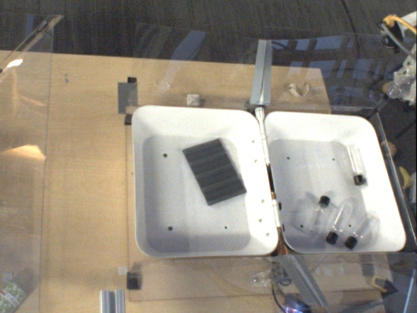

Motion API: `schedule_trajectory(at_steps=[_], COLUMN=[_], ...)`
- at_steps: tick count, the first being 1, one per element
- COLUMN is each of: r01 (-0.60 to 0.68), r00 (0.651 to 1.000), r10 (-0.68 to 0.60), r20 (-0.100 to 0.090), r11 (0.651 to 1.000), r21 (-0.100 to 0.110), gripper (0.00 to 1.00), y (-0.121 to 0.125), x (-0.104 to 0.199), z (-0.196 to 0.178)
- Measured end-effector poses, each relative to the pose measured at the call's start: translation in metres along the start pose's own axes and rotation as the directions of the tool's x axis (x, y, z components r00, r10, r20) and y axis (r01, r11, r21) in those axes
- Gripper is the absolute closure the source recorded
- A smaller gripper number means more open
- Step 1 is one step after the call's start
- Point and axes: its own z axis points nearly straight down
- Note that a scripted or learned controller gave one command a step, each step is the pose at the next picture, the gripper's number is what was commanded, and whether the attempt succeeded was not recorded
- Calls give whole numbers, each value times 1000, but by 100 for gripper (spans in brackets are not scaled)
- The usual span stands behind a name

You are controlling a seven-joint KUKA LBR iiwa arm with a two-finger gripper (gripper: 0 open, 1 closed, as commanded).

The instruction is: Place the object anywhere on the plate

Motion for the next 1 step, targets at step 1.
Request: schedule_trajectory(at_steps=[1], r01=[6], r00=[1000], r10=[-6], r20=[1], r11=[1000], r21=[2], gripper=[100], y=[-2], x=[1], z=[-10])
